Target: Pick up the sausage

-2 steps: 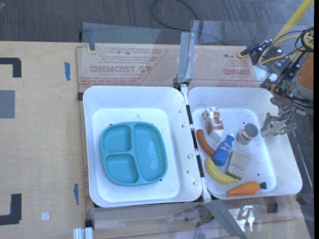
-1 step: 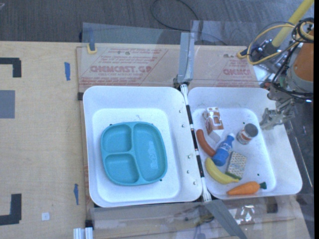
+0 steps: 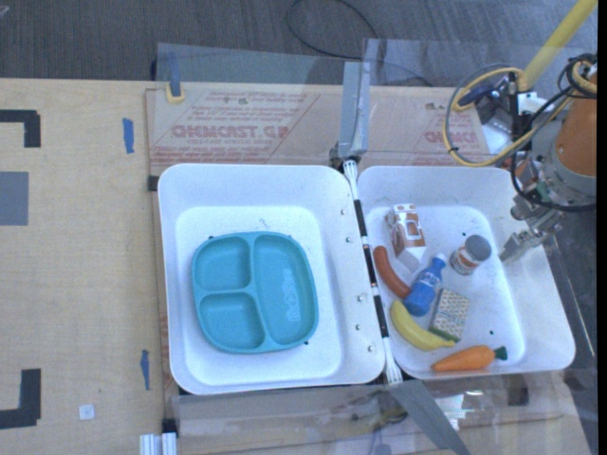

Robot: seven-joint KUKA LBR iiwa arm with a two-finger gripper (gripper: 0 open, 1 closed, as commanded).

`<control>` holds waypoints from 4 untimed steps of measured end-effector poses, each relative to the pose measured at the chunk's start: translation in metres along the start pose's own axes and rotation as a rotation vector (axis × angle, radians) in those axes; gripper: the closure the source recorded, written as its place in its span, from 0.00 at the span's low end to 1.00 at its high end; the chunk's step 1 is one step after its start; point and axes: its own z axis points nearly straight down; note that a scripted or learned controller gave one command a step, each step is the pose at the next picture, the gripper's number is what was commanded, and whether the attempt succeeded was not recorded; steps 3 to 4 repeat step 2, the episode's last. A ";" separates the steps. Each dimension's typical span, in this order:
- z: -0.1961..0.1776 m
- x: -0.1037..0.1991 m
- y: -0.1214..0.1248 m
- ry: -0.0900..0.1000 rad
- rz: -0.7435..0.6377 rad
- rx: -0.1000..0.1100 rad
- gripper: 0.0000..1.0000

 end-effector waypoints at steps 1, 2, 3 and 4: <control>0.004 -0.029 0.018 -0.001 -0.278 -0.002 1.00; -0.049 -0.088 0.062 0.001 -0.005 -0.001 1.00; -0.049 -0.088 0.062 0.001 -0.005 -0.001 1.00; -0.049 -0.088 0.062 0.001 -0.005 -0.001 1.00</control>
